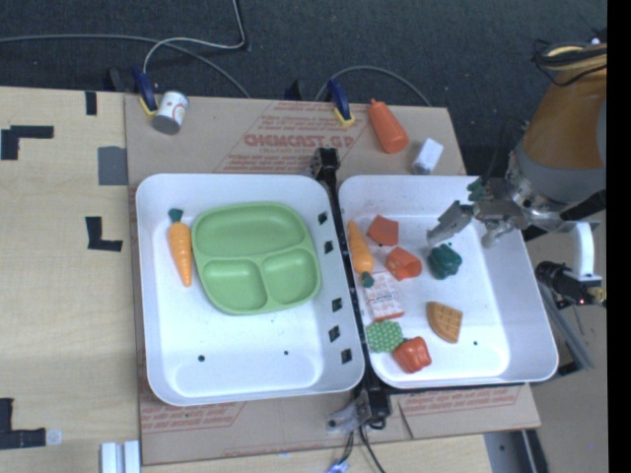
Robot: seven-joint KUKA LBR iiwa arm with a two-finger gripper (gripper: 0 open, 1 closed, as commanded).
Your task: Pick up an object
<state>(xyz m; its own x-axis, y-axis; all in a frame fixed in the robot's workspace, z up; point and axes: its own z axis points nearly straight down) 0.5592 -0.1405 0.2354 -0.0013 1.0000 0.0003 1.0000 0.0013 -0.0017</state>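
End effector (455, 227): positioned above right bin (513, 304); finger opening cannot be told.
Nearest item: dark green toy vegetable (446, 261), just below.

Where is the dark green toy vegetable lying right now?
The dark green toy vegetable lies in the right bin, towards its upper right part, just right of a red-orange block and just below the gripper.

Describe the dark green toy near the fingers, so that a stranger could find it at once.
Look in the right bin, at the side nearest the arm. The dark green toy lies just below the gripper. It is the only dark green piece; the red pieces lie to its left.
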